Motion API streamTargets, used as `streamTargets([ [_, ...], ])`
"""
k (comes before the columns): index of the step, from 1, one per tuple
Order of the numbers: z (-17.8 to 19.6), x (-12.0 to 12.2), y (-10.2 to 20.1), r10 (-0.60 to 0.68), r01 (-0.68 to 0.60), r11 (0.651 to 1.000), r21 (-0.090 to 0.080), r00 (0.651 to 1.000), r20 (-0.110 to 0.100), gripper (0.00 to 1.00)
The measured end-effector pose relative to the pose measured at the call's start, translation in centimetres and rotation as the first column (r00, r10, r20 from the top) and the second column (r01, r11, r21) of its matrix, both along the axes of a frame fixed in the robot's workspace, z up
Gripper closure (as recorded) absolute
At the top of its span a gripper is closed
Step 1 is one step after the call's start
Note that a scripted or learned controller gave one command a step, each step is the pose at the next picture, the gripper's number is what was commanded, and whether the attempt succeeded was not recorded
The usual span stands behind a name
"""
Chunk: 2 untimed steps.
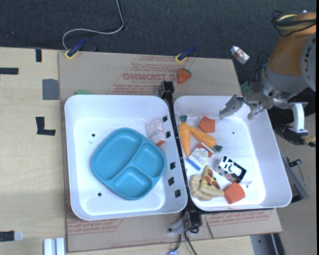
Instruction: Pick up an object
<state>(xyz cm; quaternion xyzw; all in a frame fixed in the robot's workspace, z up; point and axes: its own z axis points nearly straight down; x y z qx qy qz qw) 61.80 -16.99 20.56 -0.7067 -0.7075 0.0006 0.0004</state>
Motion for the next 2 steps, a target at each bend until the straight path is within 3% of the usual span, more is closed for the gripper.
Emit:
streamTargets([
  [1,-11.9,3.3,3.2,0.001,-0.001,1.0,-0.001,1.0,0.005,0.0],
  [2,-12.0,2.3,7.6,0.001,-0.001,1.0,0.0,1.0,0.003,0.0],
])
